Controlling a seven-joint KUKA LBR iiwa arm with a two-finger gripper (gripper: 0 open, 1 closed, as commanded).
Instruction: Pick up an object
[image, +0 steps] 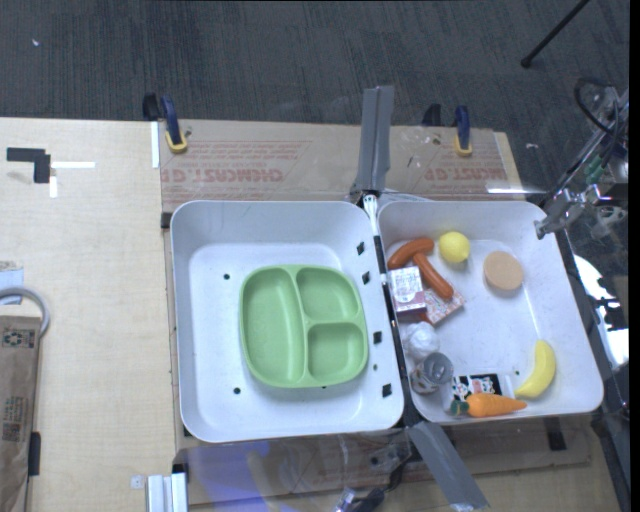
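We see the tool (560, 215) at the right bin's (570, 300) far right corner, can't tell its grip. Cookie (503, 271) and lemon (454, 247) sit just left of it, banana (539, 369) nearer us.

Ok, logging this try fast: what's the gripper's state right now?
Two-finger gripper: at the right white bin's far right rim, nothing seen between its fingers; open or shut cannot be told.

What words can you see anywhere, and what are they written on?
"CHEMCAST GP": red print, upside down, on the brown sheet behind the bins; it repeats on the right part.
Recycling sign: on the brown paper bag.
Small packets in the right bin: print too blurred to read.
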